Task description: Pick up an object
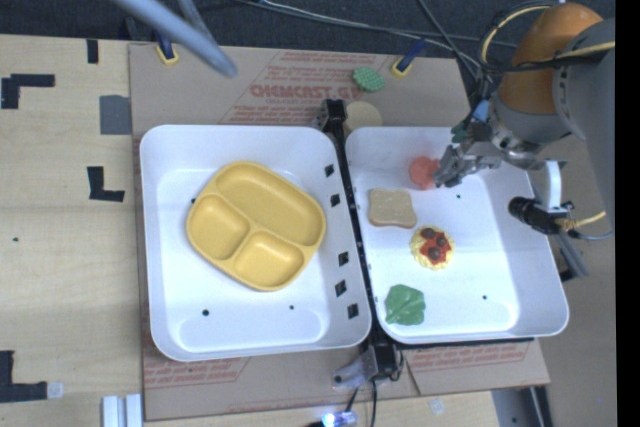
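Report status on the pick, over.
Gripper low in right bin, beside red piece; no hold visible. Toast, pizza, green leaf untouched. Nothing blocking.

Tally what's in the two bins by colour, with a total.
Yellow: 1, divided tray in the left bin
Tan: 1, bread slice in the right bin
Green: 1, leafy piece
Red/pink: 1, item beside the gripper
Yellow with red: 1, topped piece
Total: 5

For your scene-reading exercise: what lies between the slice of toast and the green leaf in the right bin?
In the camera view, the small pizza-like toy lies between the toast and the green leaf, slightly right of their line.
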Controlling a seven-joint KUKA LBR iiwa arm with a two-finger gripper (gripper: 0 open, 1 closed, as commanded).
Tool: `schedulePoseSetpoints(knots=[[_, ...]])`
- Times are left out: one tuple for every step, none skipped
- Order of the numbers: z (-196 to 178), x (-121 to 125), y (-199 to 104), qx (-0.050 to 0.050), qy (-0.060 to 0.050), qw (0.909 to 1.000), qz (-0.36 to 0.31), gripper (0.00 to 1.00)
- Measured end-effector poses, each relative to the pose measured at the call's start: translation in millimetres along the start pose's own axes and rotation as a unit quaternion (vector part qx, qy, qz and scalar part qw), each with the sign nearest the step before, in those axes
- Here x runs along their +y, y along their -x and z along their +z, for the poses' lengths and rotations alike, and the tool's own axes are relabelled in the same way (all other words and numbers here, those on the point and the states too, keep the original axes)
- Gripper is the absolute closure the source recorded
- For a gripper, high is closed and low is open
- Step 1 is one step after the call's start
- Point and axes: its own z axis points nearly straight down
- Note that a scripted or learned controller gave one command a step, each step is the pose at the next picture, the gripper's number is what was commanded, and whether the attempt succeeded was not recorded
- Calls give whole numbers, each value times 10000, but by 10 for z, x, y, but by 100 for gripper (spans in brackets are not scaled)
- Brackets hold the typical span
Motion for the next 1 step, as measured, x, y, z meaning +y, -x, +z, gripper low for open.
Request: schedulePoseSetpoints(knots=[[-448, -46, -61, 9, 17, 10000, 9, 100]])
